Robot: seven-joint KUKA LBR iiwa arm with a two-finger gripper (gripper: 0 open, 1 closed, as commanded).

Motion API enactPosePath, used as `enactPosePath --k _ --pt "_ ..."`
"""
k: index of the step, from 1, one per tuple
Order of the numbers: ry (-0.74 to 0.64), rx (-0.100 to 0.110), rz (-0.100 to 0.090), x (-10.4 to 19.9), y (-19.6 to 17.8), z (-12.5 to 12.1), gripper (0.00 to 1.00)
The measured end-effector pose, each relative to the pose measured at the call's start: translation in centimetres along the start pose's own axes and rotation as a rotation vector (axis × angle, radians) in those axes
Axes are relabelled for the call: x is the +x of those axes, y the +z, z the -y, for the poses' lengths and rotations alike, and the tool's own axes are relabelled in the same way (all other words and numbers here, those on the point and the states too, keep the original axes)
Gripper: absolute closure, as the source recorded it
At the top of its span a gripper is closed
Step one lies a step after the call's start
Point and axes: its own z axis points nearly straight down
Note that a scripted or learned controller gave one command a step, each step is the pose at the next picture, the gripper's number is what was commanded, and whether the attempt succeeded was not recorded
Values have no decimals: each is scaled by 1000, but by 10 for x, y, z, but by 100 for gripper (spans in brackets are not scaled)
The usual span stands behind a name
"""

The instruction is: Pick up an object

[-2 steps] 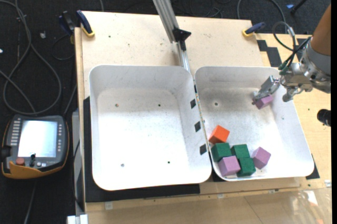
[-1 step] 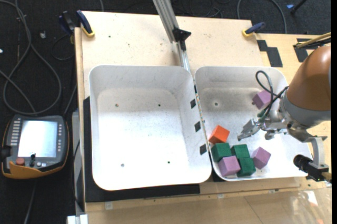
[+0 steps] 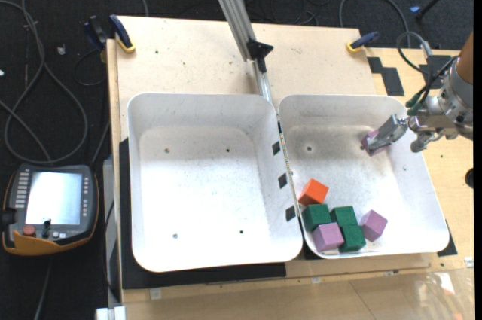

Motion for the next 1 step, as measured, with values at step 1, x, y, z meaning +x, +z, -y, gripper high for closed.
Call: enactPosePath --k 1 --pt "6 10 -2 -6 19 20 0"
